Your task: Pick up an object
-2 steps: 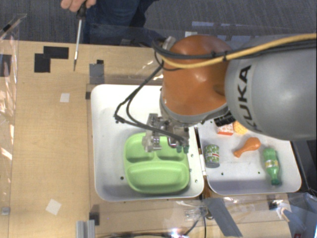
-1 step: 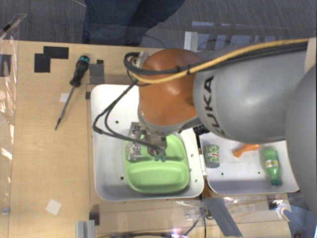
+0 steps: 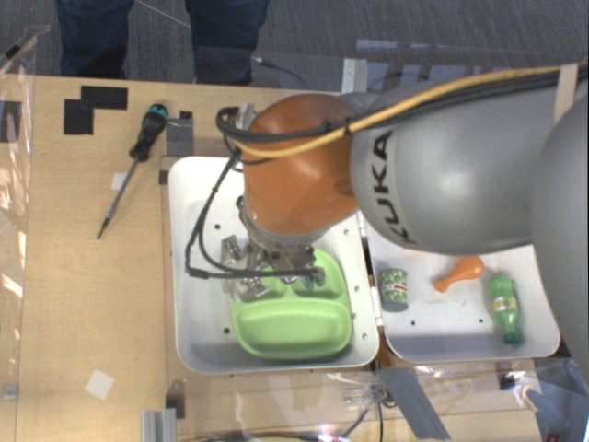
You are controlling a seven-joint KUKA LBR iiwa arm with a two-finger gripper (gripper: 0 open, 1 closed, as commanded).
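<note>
While the grey arm (image 3: pixel 460 155) sweeps in from the right of the frame, its orange band (image 3: pixel 299 164) sits square over the left bin (image 3: pixel 198 247), and the gripper (image 3: pixel 271 279) is right down at the top edge of a green oblong dish (image 3: pixel 294 325) lying in the lower middle of that bin. How far the claw is open, and whether it has anything, I cannot tell; the metal is a blur against the green. Over in the right bin (image 3: pixel 460 334): a small can (image 3: pixel 393 288) near its left wall, an orange piece (image 3: pixel 458 273) just right of that, a green bottle (image 3: pixel 503 309) by the right edge. Upper left on the bench, a screwdriver (image 3: pixel 133 168) lies at a slant.
</note>
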